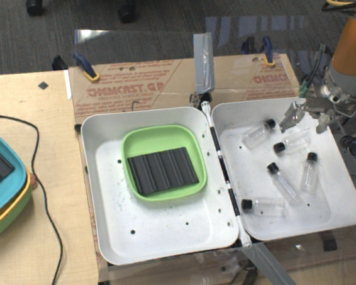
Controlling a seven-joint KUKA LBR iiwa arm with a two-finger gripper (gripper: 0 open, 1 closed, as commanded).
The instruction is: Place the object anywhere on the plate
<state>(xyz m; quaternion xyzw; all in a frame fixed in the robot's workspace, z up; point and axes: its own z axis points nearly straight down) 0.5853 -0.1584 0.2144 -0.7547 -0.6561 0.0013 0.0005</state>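
Jaws spread and empty over the right bin (337, 217); best drop squarely over one vial (253, 137), then carry to the green plate (160, 137).

My gripper (306, 116) hangs over right bin's (343, 213) far right corner. Vials (282, 182) lie scattered below-left of it. Plate (161, 140) sits well left, in left bin (112, 234).

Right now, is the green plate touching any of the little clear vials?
Apart. The camera view shows the green plate in the left bin and the vials in the right bin, with the bin walls between them.
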